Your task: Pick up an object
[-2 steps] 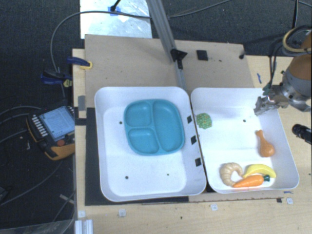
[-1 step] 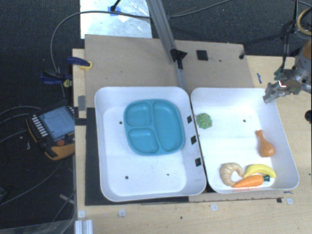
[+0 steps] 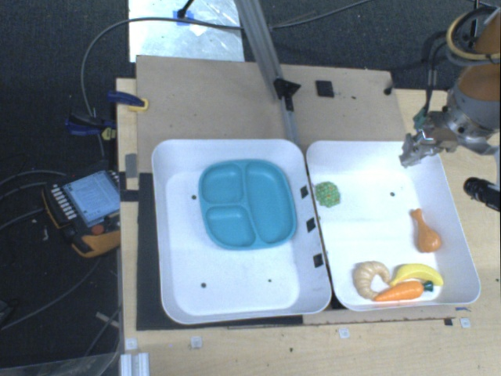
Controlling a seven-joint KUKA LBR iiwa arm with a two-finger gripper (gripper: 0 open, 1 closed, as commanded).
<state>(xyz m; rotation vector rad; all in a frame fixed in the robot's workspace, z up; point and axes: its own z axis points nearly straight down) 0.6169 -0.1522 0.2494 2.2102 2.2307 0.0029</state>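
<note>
Zero objects picked so far, judging by the layout. The tool [image 3: 412, 152] sits over the top right corner of the right bin [image 3: 368, 175], high up near the far rim, nothing visible between its tips. Whether it's spread or closed, can't tell at this resolution.

Candidates all lie in the right bin:
- green broccoli-like piece [image 3: 327, 194], near the left wall, alone, well apart from the rest
- orange chicken drumstick toy [image 3: 425, 232], right side, mid-bin, on its own
- cluster at the near right corner: croissant [image 3: 369, 276], banana [image 3: 417, 273] and carrot [image 3: 400, 291], touching or just beside each other

Left bin [image 3: 180, 272] holds a blue divided plate [image 3: 247, 204]; its compartments look bare.

Progress: early. The arm is positioned over the bin, but the tool is not above any object and not down at the bin floor. Left to do: choose a target, travel over it, descend, close, lift.

My read: the drumstick is nearest the tool and isolated, so the cleanest grab. The broccoli piece is also isolated but close to the wall. The corner cluster is riskier: items crowd each other and the rim limits approach.
</note>
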